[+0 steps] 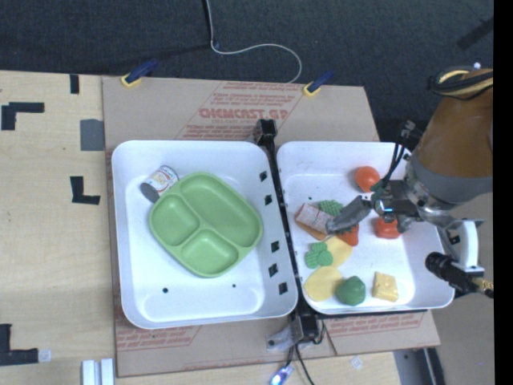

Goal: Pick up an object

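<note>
Arm [457, 147] comes in from the right, orange band up top, grey wrist below, and the pincer [346, 217] sits low over the right bin [401, 155], pointing left. Whether it's released or clenched, can't tell; the tip is dark and blurs into the items under it. Nothing visibly gripped.

Rel. to the pincer:
- Brown/red flat item [309, 218] just to its left, touching or nearly so; a green leafy piece [330, 208] lies at that item's upper edge, right by the tip.
- Small red bit [348, 237] directly under/below the tip.
- Orange-red round item [366, 177] up and slightly right, near.
- Another red item [387, 228] to the right, beside the wrist.
- Pale yellow piece [340, 252] just below; green ruffled piece [318, 256] below-left, touching it.
- Yellow blob [322, 283] further below, w/ a dark green round item [350, 291] beside it, and a yellow cheese wedge [385, 287] below-right.

Well to the left, across the divider, the left bin [128, 239] holds a green sectioned plate [205, 224] and a small can [159, 182] lying at the plate's upper-left edge. Both bins rest on cardboard [240, 111] on the bench [48, 215].
</note>
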### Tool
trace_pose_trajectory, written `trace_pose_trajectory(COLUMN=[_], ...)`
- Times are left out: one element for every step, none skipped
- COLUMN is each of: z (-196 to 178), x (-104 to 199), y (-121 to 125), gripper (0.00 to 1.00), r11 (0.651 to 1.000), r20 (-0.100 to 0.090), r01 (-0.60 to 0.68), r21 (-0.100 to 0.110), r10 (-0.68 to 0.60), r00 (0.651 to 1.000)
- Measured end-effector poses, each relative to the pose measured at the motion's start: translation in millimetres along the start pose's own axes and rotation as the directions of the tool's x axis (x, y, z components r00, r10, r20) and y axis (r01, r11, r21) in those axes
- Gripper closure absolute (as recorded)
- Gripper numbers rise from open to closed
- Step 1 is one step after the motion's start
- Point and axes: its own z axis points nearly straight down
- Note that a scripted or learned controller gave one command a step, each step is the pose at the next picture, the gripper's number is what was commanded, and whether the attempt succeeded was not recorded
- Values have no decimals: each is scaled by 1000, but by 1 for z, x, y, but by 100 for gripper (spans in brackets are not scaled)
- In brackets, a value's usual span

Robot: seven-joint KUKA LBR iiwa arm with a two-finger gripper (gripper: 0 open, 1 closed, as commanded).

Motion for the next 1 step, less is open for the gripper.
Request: trace_pose_trajectory(z=[-7], x=[0], y=[2], gripper=[0], r11=[1000], r20=[2], r01=[4], r21=[-14], r10=[-4], r00=[1000])
